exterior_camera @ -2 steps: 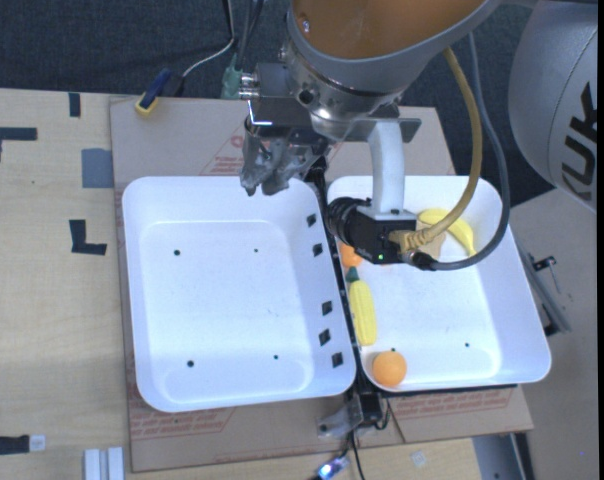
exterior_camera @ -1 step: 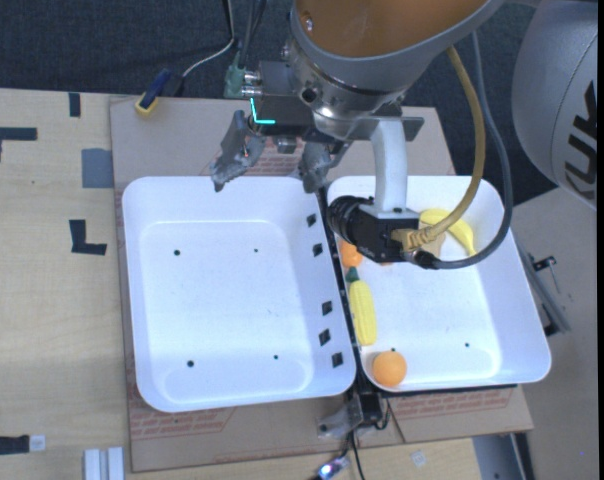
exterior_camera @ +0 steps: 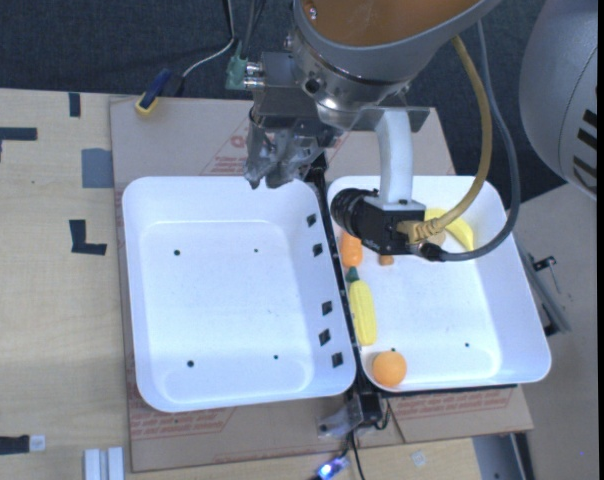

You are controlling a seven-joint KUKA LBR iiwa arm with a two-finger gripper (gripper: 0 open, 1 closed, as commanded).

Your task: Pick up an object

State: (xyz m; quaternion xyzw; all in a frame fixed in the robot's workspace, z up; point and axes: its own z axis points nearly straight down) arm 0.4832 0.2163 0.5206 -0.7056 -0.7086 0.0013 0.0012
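My gripper [exterior_camera: 272,171] hangs over the far rim of the left bin [exterior_camera: 147,268], near the divider between the two bins. Nothing shows under it but white bin floor. The right bin [exterior_camera: 502,318] holds a yellow corn cob [exterior_camera: 362,310] along its left wall. An orange ball [exterior_camera: 388,368] sits at its near left corner, and an orange carrot-like piece [exterior_camera: 351,249] lies just beyond the corn. A yellow banana-like object [exterior_camera: 462,231] at the far side is partly hidden by the arm's hardware.
A black cylindrical unit [exterior_camera: 374,223] on a white bracket, with a yellow-tipped cable, hangs over the right bin's far left part. Black clips [exterior_camera: 329,308] line the divider between the bins. A small orange bit [exterior_camera: 386,260] lies near the carrot. Cardboard [exterior_camera: 172,138] lies under both bins.
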